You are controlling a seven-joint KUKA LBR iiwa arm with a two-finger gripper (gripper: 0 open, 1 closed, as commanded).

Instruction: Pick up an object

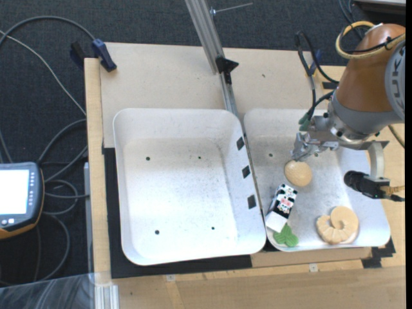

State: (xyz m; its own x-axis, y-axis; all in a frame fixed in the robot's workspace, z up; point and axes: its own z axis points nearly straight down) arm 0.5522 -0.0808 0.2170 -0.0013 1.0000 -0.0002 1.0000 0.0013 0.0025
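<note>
Grey metal pincer on the orange-banded arm hangs low in the right white bin, just above a round beige bun-like object; whether it touches or whether it is apart or together cannot be told. Nearby lie a black-and-white cow-patterned carton, a green soft piece and a tan ridged pastry-like ring. Beside it on the bench sits the left white bin.
</note>
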